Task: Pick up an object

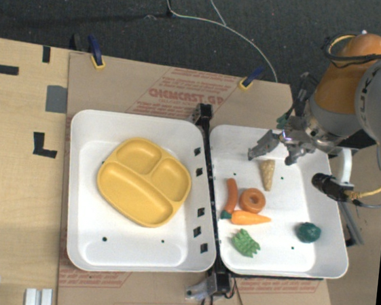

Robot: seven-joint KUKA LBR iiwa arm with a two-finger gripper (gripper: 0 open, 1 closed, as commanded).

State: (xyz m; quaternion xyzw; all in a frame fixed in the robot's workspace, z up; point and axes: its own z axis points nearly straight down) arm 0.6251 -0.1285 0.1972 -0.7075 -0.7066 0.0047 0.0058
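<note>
My gripper (277, 151) hangs open over the back of the right bin (233, 141), its two dark fingers spread apart with nothing between them. Just below it lies a tan cone-shaped piece (267, 173). Further forward in the same bin sit an orange ring (252, 200), a small upright carrot (231, 195), a larger carrot lying flat (250, 219), a green leafy piece (246, 243) and a dark green lump (308, 231) at the right.
The left bin (90, 130) holds a yellow divided plate (145, 181). A black divider with clips (205, 177) runs between the bins. The arm (352, 85) reaches in from the upper right, with cables beside it.
</note>
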